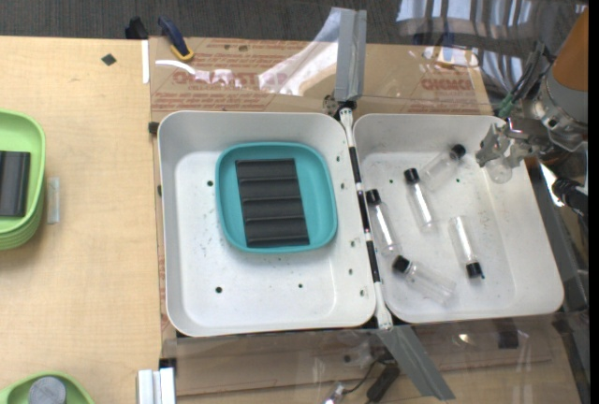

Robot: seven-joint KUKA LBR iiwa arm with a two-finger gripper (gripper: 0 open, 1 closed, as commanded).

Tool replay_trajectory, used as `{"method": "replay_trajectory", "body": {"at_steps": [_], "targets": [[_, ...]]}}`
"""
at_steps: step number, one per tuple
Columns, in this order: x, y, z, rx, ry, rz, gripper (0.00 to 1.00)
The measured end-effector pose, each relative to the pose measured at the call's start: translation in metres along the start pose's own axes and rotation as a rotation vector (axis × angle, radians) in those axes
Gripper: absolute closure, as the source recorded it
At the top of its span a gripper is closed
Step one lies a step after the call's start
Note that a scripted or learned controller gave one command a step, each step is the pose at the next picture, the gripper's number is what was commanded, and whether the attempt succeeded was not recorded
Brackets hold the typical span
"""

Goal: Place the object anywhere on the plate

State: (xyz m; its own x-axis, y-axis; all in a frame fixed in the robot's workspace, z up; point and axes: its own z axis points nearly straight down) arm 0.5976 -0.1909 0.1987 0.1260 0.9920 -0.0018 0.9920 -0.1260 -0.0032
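Two white bins sit side by side on my wooden bench [75, 299]. My left bin [187, 299] holds a teal plate [321, 206] with a dark ridged block [271, 201] on it. My right bin [524, 295] holds clear tubes with black caps [418, 196], all lying flat and apart from the plate. My gripper [501, 150] hangs over that bin's far right corner. I cannot tell whether it grips anything.
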Motion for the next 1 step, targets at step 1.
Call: {"method": "replay_trajectory", "body": {"at_steps": [1], "targets": [[0.1045,-0.0077,-0.0022,-0.001,0.001,-0.106,1.00]]}}
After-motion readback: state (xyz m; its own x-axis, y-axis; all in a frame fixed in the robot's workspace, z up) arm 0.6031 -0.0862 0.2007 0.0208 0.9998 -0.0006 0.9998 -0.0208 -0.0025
